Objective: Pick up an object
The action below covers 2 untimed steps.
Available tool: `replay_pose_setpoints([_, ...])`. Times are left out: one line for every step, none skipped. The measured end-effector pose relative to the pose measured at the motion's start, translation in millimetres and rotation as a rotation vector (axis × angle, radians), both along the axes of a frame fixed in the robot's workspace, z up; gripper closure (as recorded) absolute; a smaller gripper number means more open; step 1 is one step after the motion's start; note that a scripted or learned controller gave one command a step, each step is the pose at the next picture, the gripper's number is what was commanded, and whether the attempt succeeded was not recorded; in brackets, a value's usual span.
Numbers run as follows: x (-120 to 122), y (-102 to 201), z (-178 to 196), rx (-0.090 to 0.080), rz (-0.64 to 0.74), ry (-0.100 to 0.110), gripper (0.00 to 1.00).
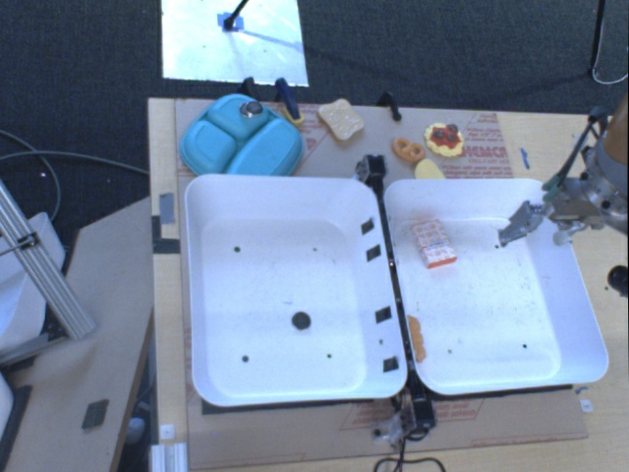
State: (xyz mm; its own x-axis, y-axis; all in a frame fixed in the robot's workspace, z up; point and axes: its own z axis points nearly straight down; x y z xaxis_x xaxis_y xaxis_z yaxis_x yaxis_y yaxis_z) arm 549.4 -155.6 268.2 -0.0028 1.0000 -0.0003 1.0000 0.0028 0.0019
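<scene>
1 red-and-white packet lies in your right bin; the gripper hovers near it; grip state: cannot tell.

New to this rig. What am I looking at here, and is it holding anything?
One fixed camera looks down at a slant on a bench with two white bins. The grey robot arm comes in from the right; its pincer hangs over the right bin, with nothing seen between its tips. That bin holds a small red-and-white box and an orange piece by the divider. The left bin holds a small dark disc. Behind the bins lie a blue divided plate and toy foods.
</scene>
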Motion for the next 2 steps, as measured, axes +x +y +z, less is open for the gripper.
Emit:
replay_pose_setpoints([12,-53,-184,-0.003,-0.005,-0.003,0.0])
replay_pose_setpoints([127,8,-20,-0.004,0.012,-0.025,0.0])
